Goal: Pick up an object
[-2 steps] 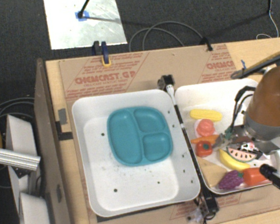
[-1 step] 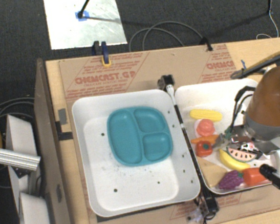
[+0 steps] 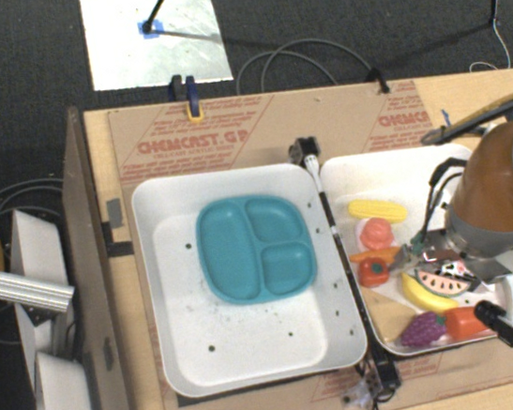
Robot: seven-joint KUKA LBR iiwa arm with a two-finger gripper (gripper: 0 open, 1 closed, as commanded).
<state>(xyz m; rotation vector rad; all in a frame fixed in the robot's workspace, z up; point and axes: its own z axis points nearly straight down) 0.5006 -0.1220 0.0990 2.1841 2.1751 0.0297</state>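
The right bin holds several toy foods: a yellow corn cob, a pink-orange fruit, an orange carrot, a red pepper, a yellow banana, purple grapes and an orange-red piece. My gripper hangs low over the banana, right at a watermelon slice. The arm's orange band rises behind it. Part of the banana and the watermelon slice is covered by the gripper.
The left bin carries a teal divided plate. A black divider runs between the bins. Cables loop off the arm near the right bin's far wall. Cardboard lies under both bins.
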